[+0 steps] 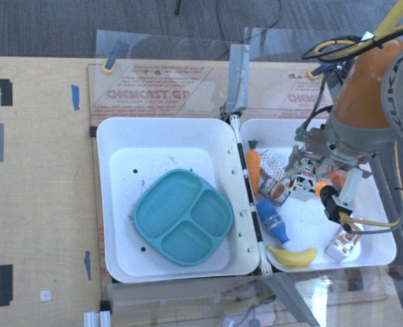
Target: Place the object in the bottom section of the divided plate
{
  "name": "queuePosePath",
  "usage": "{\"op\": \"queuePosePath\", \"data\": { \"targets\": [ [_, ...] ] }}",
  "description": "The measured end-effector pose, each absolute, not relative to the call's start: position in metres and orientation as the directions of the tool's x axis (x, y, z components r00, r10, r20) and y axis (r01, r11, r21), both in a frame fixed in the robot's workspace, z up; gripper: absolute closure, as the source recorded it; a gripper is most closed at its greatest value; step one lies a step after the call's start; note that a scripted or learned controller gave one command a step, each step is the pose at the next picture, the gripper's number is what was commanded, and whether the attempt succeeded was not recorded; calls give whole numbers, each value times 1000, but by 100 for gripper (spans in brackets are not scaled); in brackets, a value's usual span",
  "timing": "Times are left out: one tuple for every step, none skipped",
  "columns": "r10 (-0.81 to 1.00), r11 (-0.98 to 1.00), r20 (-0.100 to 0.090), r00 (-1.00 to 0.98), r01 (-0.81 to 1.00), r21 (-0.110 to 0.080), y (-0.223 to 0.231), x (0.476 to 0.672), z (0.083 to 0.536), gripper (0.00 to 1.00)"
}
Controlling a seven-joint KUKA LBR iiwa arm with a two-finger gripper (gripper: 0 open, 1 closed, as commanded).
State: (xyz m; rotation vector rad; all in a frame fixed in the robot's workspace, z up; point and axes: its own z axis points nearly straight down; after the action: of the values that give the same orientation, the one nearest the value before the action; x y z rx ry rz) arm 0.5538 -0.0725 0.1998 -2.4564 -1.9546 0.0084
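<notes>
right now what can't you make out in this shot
- The hand, camera view: the arm's wrist sits over it, so its grip state cannot be read.
- Items under the hand in the right bin: partly covered by the arm and too cluttered to identify.
- Small box by the right bin's lower corner: its print is too small to read.
- Orange carrot-like item: partly hidden by the bin wall and packet beside it.
- Teal divided plate is fully visible.
</notes>
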Motion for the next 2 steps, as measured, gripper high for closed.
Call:
{"op": "queuePosePath", "data": {
  "targets": [
    [997,74,0,-74,997,-6,-17,568,181,100],
    [918,396,-1,-396,918,0,-4,586,182,100]
  ]
}}
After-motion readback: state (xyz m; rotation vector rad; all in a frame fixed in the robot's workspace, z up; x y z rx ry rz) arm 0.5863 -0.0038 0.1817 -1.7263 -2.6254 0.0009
